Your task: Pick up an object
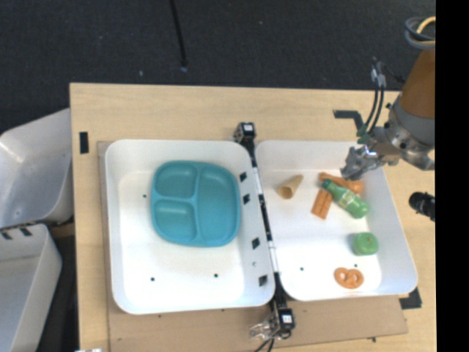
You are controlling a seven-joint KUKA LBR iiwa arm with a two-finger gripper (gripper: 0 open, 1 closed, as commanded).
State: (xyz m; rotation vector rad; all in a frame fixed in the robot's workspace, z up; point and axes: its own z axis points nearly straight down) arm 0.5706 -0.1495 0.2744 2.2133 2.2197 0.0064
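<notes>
The right bin (308,270) holds several small items: a tan cone-shaped piece (289,187), an orange carrot piece (322,203), a green bottle (346,199) lying on its side, another orange piece (344,181) partly under the bottle, a green round item (364,244) and an orange pretzel (349,277). My gripper (356,163) hangs over the bin's upper right part, just above the bottle and the orange piece. Nothing shows between its fingers. The arm's grey wrist and orange band stand at the right edge.
The left bin (124,270) bears a teal divided plate (196,202). Black clips (244,132) sit along the seam between the bins. A white container (29,174) stands off the bench at the left.
</notes>
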